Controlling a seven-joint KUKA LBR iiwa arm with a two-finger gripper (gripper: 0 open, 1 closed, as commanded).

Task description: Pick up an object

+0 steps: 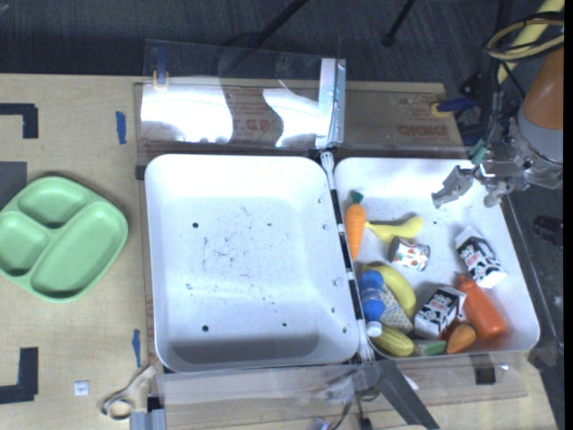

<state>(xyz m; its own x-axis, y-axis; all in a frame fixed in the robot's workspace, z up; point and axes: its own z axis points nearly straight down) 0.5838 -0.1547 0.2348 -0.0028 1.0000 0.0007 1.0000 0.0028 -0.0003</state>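
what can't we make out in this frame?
- Gripper, camera view: small and blurred above the right bin; finger state unreadable.
- Arm: cut off by the right edge.
- Blue bottle: partly under the banana.
- Small carton: print too small to read.

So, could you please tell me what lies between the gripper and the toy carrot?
In the camera view, only bare white bin floor lies between the gripper and the toy carrot.

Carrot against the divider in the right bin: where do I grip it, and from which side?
Grip the carrot across its thick orange middle, coming straight down. It lies flat along the divider with its green top pointing away; closing along its length likely slips. The left finger has little room by the wall.
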